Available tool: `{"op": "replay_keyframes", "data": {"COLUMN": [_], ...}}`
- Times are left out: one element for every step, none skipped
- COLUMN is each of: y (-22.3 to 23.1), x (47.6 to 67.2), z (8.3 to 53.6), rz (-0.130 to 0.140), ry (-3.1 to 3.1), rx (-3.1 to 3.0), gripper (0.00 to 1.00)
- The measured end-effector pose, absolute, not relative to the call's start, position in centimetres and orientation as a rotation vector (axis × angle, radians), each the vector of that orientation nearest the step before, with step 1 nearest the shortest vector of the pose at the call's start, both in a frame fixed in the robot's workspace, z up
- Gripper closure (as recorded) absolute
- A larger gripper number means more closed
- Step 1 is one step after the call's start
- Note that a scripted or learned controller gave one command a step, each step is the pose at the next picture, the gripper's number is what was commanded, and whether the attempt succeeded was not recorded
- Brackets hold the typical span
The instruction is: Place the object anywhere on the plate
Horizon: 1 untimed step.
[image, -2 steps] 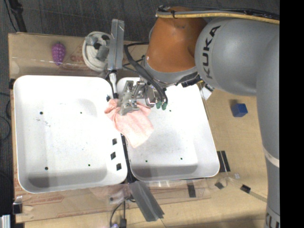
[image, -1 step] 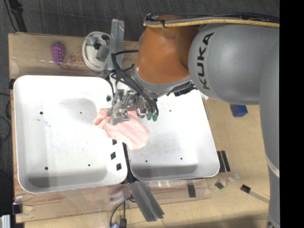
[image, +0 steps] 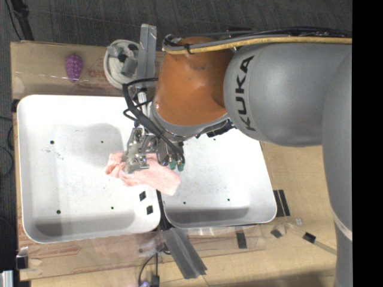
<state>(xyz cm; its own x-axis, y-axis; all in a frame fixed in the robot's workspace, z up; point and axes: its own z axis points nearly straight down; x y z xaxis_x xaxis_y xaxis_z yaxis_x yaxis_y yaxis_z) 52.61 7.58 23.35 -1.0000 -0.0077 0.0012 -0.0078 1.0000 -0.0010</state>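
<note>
A crumpled pink cloth point(image: 151, 177) lies across the wall between the two white bins, partly in the left bin point(image: 66, 160) and partly over the edge of the right bin point(image: 239, 184). My gripper point(image: 138, 158) points down at the cloth's upper left part, where the fabric bunches up against it. The cloth's far end sits under the gripper body. The big grey and orange arm point(image: 197, 94) covers much of the right bin's back half.
A small purple, grape-like object point(image: 74, 66) rests on the bench behind the left bin. A white round holder point(image: 121, 61) stands next to it near the arm's base. Black tape marks sit by the front of the right bin point(image: 279, 203).
</note>
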Motion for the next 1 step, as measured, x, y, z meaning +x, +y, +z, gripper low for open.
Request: {"op": "replay_keyframes", "data": {"y": [7.58], "x": [52.61], "z": [23.35], "rz": [0.001], "ry": [-3.14], "rx": [0.012], "gripper": [0.0]}}
